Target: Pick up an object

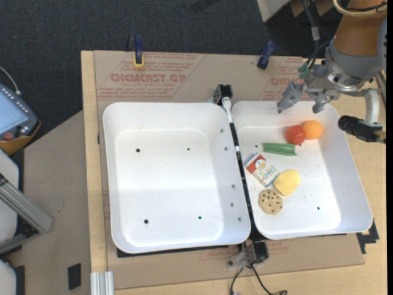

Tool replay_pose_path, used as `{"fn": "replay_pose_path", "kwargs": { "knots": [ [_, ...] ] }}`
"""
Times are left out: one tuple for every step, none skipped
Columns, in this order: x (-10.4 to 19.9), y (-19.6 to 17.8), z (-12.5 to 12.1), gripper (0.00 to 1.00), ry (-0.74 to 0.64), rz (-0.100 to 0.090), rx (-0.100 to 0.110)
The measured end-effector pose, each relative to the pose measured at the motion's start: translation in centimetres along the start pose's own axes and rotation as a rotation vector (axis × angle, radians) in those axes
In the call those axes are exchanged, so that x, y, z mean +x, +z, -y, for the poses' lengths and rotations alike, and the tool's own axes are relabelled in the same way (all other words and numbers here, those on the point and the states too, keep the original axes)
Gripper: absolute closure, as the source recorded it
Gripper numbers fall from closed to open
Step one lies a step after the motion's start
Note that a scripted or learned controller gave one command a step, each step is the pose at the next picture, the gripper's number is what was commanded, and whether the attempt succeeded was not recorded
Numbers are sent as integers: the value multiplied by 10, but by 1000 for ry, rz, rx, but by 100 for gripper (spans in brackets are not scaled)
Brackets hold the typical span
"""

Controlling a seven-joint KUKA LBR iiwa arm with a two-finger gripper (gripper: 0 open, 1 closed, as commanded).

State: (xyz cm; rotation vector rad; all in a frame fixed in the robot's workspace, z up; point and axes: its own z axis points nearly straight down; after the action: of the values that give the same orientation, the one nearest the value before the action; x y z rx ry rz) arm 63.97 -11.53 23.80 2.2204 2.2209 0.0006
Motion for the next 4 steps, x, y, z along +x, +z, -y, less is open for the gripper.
{"fn": "replay_pose_path", "kwargs": {
  "knots": [
    [-11,160,36,0,4,-3,8],
    [-11,142,32,100,2,1,-3],
    [85,47,49,100,-9,-3,-7],
    [35,-16,93,100,5,2,-5]
  ]
}}
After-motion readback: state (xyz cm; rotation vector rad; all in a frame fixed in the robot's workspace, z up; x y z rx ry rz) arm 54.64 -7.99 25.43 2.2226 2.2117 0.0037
